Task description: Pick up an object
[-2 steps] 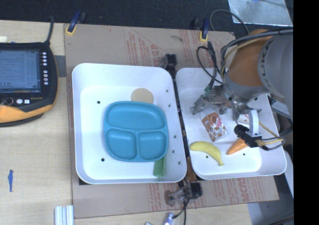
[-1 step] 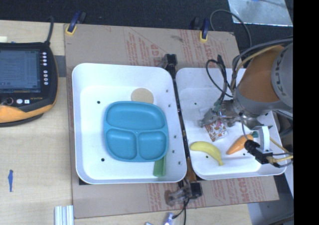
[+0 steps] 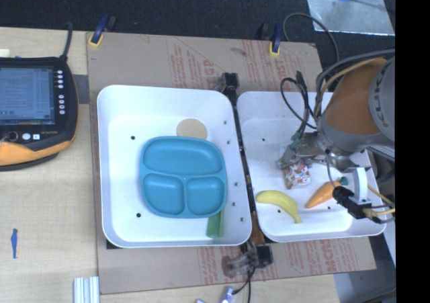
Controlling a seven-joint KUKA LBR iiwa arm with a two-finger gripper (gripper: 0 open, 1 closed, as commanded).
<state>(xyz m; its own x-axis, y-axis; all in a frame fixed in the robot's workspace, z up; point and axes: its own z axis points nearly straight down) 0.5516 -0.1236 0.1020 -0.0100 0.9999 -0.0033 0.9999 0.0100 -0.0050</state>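
Observation:
In the right bin (image 3: 269,120) my gripper (image 3: 296,158) hangs low over a small red-and-white packet (image 3: 297,176), and its tip meets the packet's upper edge. A yellow banana (image 3: 279,203) lies near the bin's front wall. An orange carrot (image 3: 320,195) lies to the banana's right, under the arm's wrist. The grey arm with its orange band (image 3: 353,103) comes in from the right and hides the bin's right side.
The left bin (image 3: 114,160) holds a blue divided plate (image 3: 183,175), a tan round disc (image 3: 192,127) behind it and a green piece (image 3: 215,226) at its front edge. A tablet-like pendant (image 3: 30,103) lies at the far left. Cables (image 3: 302,97) loop over the right bin.

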